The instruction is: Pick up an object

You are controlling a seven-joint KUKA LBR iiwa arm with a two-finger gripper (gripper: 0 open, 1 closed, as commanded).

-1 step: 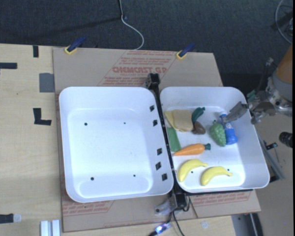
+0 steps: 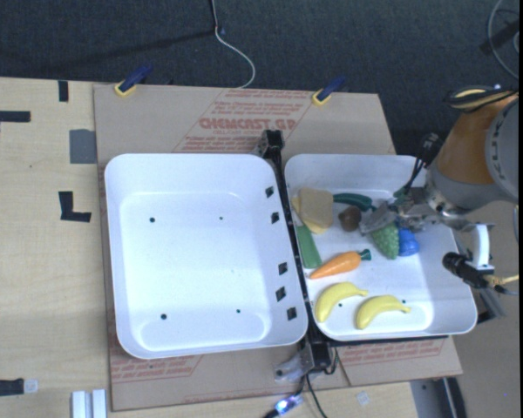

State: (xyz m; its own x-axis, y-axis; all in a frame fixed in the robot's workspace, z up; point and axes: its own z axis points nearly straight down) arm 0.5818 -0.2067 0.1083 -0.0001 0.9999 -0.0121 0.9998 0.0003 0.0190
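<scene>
Clutter is the worry here. The gripper (image 2: 385, 214) sits low in the right bin (image 2: 436, 316), right on top of a green bumpy piece (image 2: 385, 242) with a blue item (image 2: 409, 246) touching it and a small brown lump (image 2: 349, 220) just beside. Whether the pincer is apart or closed, I cannot tell from this angle. Packed that tight, the tool may nudge a neighbour or catch two things and lose both. The carrot (image 2: 338, 264) and two bananas (image 2: 362, 305) lie nearer the front, apart from the crowd. The left bin (image 2: 122, 233) sits alongside.
</scene>
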